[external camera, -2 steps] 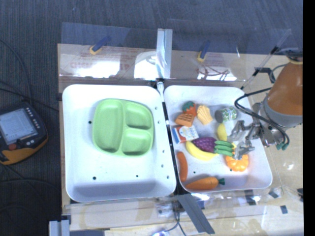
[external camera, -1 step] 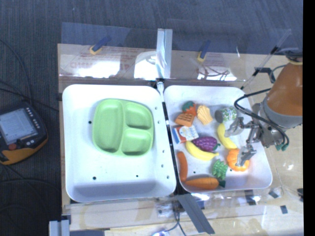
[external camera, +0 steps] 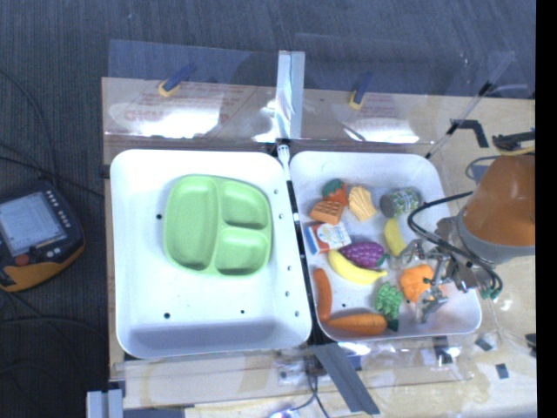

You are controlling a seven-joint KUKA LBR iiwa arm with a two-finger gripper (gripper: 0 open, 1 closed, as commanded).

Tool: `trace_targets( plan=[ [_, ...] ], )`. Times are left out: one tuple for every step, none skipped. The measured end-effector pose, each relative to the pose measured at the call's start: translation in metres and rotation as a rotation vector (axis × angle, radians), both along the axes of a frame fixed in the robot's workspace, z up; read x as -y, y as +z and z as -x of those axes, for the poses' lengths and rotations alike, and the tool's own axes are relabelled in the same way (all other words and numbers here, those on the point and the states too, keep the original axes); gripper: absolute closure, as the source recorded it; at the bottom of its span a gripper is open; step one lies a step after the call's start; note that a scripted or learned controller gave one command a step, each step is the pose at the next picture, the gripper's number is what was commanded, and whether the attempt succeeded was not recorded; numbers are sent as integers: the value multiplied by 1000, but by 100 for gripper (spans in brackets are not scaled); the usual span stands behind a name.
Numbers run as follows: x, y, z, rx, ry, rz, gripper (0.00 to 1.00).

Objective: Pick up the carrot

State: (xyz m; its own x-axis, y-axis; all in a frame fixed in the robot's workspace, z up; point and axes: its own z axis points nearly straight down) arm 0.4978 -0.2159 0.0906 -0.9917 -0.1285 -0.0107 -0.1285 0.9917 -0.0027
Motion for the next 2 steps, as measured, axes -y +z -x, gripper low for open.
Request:
trace_targets(
  plan=[
    [-1, 10, -3, 5, 2, 2, 100],
    [-94, 108, -46, -2, 160, -1, 100]
  ],
)
